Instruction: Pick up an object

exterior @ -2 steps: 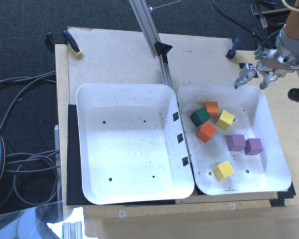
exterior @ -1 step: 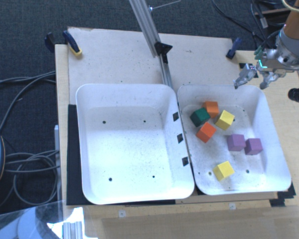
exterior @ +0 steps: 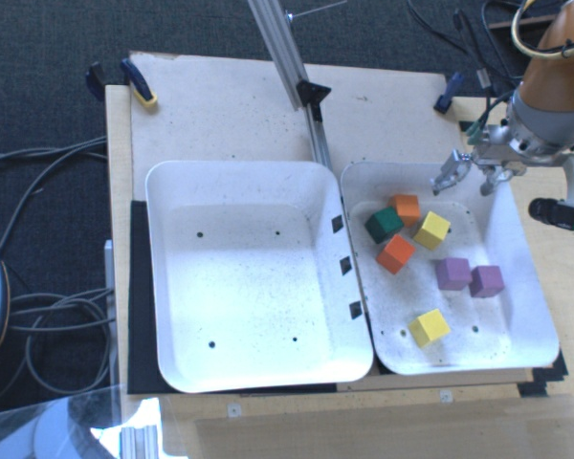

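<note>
Camera view, from above at a slant. The jaws (exterior: 469, 172) hang over the far edge of the right bin (exterior: 526, 285), spread wide, nothing between them. The arm (exterior: 553, 84) enters from the right.

The blocks lie nearer the camera than the jaws, all in the right bin. Closest is the orange block (exterior: 406, 207), just off to the left of the jaws; touching it are the green block (exterior: 384, 224) and a yellow block (exterior: 432, 229). A red-orange block (exterior: 396, 253) sits just beside that cluster. Two purple blocks (exterior: 452, 273) (exterior: 487, 280) lie side by side near mid-bin; a second yellow one (exterior: 429, 327) is well apart, at the near end.

Judgement: the cluster is nearest but crowded, so neighbours may block the jaws. The lone yellow one is the cleaner grab.

Left bin (exterior: 172, 285) on the desk (exterior: 220, 103) holds no blocks.
</note>
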### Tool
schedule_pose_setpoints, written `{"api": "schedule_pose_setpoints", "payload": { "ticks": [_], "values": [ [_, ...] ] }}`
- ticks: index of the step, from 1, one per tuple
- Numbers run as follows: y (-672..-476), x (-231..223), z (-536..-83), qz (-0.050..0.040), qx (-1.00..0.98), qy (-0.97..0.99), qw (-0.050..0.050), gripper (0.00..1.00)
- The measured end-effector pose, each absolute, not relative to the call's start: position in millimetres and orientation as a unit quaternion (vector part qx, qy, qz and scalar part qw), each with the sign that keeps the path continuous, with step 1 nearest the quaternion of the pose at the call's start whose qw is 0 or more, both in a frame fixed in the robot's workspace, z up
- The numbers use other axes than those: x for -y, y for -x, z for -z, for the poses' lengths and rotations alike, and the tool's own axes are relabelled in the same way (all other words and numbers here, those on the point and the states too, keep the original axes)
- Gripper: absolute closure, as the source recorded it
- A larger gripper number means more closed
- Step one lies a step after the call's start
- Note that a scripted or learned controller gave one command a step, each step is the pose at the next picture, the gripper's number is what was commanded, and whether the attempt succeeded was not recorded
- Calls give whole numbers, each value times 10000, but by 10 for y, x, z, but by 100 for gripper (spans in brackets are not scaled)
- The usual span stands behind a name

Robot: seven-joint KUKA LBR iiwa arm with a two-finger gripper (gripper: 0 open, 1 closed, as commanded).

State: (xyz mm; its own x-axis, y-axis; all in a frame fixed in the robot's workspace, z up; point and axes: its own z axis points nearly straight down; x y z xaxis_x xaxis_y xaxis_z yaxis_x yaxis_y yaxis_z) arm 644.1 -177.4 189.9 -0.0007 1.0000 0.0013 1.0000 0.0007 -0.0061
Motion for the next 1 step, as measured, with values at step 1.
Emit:
{"api": "schedule_pose_setpoints", "payload": {
  "ticks": [1],
  "values": [
    [-6472,1772,-1468,-17,7075,7067,22,0]
  ]
}}
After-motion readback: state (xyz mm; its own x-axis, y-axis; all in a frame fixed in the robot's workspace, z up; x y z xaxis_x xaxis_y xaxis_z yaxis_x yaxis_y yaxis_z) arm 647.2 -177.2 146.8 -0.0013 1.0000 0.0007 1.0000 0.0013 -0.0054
